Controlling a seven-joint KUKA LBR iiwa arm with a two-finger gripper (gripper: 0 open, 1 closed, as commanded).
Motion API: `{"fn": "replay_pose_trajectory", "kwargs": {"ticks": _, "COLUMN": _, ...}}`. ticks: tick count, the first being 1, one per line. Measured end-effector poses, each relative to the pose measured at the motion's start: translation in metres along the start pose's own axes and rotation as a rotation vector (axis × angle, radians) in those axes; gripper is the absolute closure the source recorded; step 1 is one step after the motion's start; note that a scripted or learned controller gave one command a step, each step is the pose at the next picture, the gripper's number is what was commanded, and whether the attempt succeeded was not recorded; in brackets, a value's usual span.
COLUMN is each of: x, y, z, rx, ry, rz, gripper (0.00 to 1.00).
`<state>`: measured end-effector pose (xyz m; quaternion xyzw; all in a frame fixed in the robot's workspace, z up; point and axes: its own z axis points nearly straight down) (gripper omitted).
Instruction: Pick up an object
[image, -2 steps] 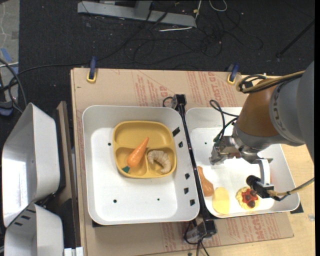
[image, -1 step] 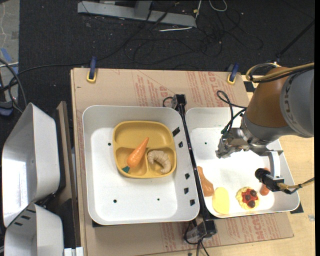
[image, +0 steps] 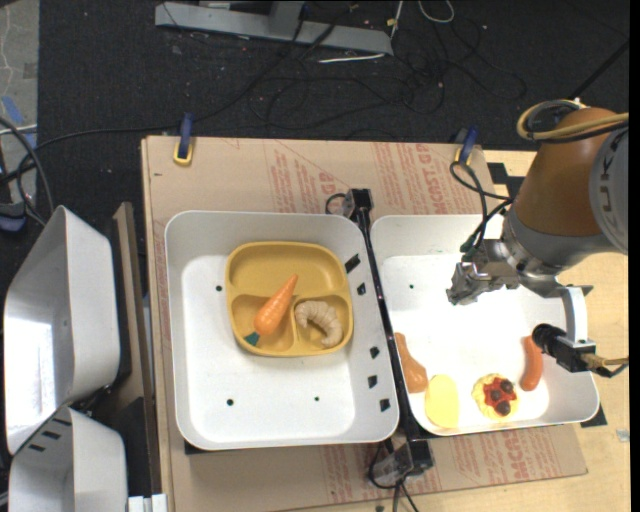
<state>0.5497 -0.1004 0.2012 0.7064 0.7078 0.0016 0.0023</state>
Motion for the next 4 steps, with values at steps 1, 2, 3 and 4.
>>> {"fn": "replay_pose_trajectory", "kwargs": {"ticks": 1, "x": 0.005, "y": -0.007, "z": -0.057, "rx": -0.001, "ry": 0.0, "rz": -0.002, "gripper": 1.0}}
{"fn": "replay_pose_trajectory", "kwargs": {"ticks": 2, "x": 0.062, "y": -0.005, "z": -0.054, "rx": 0.005, "ry": 0.003, "rz": -0.006, "gripper": 1.0}}
{"fn": "replay_pose_trajectory", "kwargs": {"ticks": 3, "x": 0.114, "y": 0.009, "z": -0.036, "rx": 0.007, "ry": 0.002, "rz": -0.006, "gripper": 1.0}}
{"fn": "replay_pose_trajectory", "kwargs": {"ticks": 4, "x": 0.166, "y": 0.023, "z": -0.044, "rx": 0.003, "ry": 0.003, "rz": -0.007, "gripper": 1.0}}
